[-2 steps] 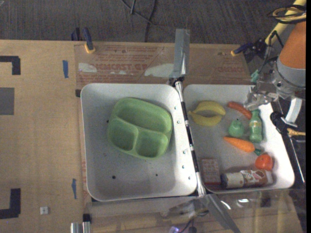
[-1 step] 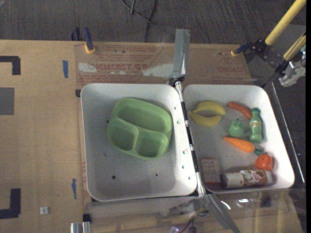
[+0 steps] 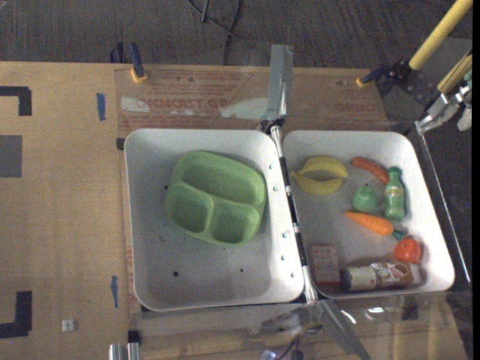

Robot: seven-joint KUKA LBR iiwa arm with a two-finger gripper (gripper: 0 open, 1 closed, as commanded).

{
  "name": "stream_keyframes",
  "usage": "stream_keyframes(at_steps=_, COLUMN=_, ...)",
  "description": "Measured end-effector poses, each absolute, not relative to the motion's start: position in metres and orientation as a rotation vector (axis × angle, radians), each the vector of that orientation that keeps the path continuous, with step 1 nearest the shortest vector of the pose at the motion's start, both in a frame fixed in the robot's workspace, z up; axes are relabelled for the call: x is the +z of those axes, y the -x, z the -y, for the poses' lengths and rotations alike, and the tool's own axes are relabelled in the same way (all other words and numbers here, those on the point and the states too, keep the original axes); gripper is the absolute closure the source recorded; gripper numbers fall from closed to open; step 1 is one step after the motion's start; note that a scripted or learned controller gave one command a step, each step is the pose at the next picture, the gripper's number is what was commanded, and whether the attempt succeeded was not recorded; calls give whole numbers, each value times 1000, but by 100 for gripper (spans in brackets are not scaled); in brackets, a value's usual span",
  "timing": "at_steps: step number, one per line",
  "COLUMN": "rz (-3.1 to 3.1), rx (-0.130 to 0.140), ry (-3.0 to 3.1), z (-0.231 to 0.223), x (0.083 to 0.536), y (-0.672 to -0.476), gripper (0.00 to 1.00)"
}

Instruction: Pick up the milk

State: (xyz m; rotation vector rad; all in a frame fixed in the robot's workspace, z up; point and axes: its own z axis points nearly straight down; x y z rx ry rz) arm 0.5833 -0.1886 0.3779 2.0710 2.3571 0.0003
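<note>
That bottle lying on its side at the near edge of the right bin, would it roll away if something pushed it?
Probably. The bottle looks round-bodied and lies on its side, so a sideways nudge may roll it. The right bin wall beside it would likely stop it soon. It looks like rigid plastic, so it should keep its shape when squeezed, though a smooth label could be slippery.

We observe two shallow white bins (image 3: 150,276) of smooth, faintly glossy plastic. The green divided tray (image 3: 216,197) appears as matt moulded plastic. The yellow banana (image 3: 321,175), the two orange carrots (image 3: 369,223) and the small green bottle (image 3: 394,193) show a smooth plastic sheen. We note a printed, paper-like label on the brown lying bottle (image 3: 379,276). The tan bench surface (image 3: 60,216) looks matt, like cardboard.
</note>
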Motion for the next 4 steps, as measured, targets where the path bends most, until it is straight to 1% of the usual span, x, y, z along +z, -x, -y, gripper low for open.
stream_keyframes(at_steps=1, rz=-2288, rx=0, ry=-2151, z=224, x=231, y=-515, gripper=0)
stream_keyframes(at_steps=2, rz=-2242, rx=0, ry=-2202, z=208, x=118, y=-479, gripper=0)
stream_keyframes(at_steps=3, rz=-2222, rx=1, ry=-2217, z=177, x=170, y=-611, gripper=0)
stream_keyframes(at_steps=4, rz=-2289, rx=1, ry=-2145, z=223, x=367, y=-620, gripper=0)
